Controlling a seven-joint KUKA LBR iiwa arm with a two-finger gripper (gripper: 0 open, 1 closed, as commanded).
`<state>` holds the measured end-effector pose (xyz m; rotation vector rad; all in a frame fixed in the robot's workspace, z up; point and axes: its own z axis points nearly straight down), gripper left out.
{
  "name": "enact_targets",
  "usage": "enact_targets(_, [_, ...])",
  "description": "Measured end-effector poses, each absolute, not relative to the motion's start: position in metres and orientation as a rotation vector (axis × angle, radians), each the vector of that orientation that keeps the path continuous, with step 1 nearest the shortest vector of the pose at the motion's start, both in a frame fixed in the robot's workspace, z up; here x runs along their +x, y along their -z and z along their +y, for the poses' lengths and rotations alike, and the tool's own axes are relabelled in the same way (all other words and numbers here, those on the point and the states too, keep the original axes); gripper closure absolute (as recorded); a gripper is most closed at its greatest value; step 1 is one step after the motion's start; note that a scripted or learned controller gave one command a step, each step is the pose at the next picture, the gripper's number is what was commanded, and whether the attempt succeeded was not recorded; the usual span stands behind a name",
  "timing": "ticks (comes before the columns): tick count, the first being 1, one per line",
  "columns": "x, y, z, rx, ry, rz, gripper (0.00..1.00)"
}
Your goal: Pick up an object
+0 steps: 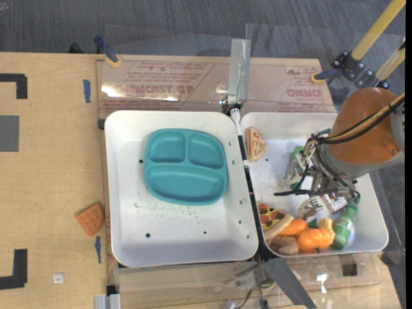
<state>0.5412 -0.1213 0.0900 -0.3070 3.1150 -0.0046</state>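
My gripper (308, 180) hangs low inside the right bin (373, 237), under the orange wrist band (364, 134). Toy foods lie below it along the bin's front: a pizza slice (271, 216), a carrot (293, 227), an orange fruit (315, 238), a green bottle (345, 226) and a brown lump (288, 245). A waffle-like wedge (256, 143) rests at the bin's far left corner. Something green (297, 154) shows beside the gripper, partly hidden by it and its cables.
The left bin (129, 237) holds a teal divided plate (187, 166). A small orange waffle (90, 218) lies on the wooden bench left of the bins. A clear panel and a metal post (239, 69) stand behind the bins.
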Motion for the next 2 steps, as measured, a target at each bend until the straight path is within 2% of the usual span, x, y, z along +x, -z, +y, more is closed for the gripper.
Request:
enact_targets(1, [0.610,-0.089,-0.133,-0.445,0.003,3.097,0.00])
enact_targets(2, [0.614,-0.104,-0.133,-0.441,0.007,3.083,1.00])
